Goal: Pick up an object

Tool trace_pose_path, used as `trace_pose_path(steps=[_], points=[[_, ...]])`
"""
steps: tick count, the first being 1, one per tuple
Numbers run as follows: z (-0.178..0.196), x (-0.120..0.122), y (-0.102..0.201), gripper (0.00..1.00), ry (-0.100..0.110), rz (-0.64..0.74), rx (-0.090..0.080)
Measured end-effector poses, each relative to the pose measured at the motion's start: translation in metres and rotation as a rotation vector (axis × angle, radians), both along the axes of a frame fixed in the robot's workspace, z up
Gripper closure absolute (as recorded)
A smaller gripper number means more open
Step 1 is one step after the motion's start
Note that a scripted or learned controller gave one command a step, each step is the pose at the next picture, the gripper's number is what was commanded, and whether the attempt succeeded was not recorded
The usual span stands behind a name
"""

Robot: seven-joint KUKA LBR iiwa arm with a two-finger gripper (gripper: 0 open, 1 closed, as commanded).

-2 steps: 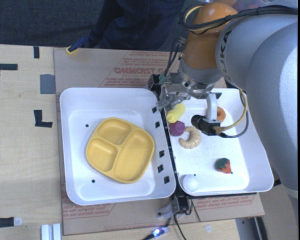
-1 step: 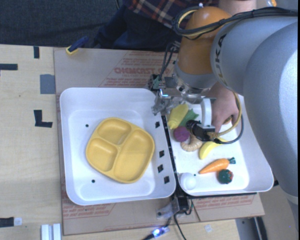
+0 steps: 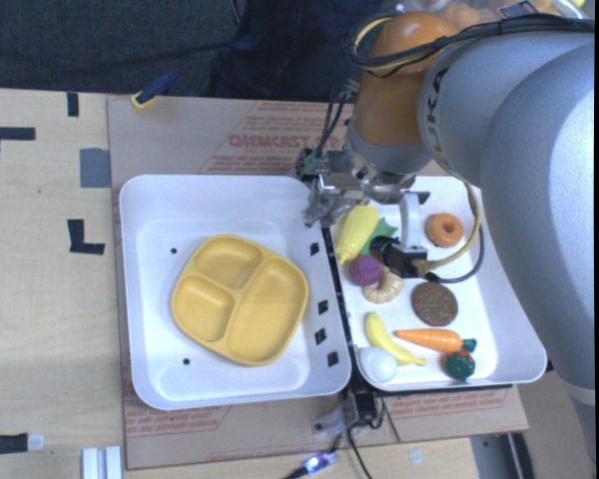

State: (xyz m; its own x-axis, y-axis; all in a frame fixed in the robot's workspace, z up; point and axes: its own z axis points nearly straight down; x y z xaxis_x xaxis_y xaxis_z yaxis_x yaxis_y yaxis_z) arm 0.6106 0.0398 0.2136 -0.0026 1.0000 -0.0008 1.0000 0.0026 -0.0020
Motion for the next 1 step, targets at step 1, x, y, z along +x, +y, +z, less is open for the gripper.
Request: trace_pose_path(steps=[1], points=[[0.0126, -0.0021, 0.0087, 1.0, -0.001, 0.0, 0.002]])
